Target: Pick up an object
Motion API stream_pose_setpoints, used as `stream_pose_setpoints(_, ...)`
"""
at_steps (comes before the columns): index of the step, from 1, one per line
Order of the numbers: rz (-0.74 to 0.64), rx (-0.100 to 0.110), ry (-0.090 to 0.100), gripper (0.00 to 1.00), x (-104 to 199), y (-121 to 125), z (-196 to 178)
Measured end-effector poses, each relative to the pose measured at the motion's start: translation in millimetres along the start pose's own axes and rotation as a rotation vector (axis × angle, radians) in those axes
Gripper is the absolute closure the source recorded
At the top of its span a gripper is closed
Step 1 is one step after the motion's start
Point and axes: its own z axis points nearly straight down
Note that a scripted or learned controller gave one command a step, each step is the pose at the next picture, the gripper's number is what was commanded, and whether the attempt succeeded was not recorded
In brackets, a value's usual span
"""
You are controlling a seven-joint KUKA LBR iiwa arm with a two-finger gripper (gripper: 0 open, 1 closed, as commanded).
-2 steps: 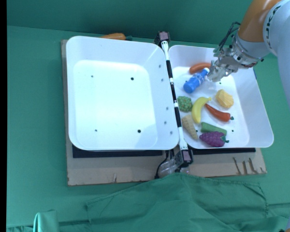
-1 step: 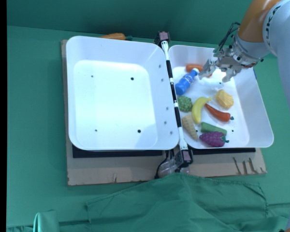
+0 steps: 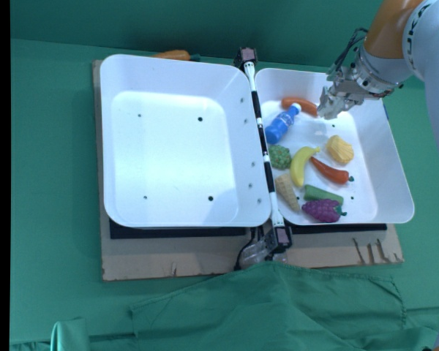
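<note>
You're looking from one fixed camera set high over the desk (image 3: pixel 51 196), tilted down at a slant from the near side, far enough back to take in both white bins (image 3: pixel 175 134) whole, with the arm (image 3: pixel 417 28) entering from the right.

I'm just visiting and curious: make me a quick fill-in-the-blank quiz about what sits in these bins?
1. The toy food lies in the ____ bin in this view.
2. The bottle is coloured ____.
3. The gripper hangs over the ____ bin.
4. The banana lies just right of the green ____.

Missing words: right; blue; right; broccoli
</note>
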Motion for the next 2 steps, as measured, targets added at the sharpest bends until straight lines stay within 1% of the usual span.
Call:
stream_pose_setpoints(1, -0.008, 0.013, 0.004, 1.00, 55.3, 1.4, 26.7)
stream_pose_setpoints(2, 0.001, 0.015, 0.004, 1.00, -16.2, 15.9, -33.0)
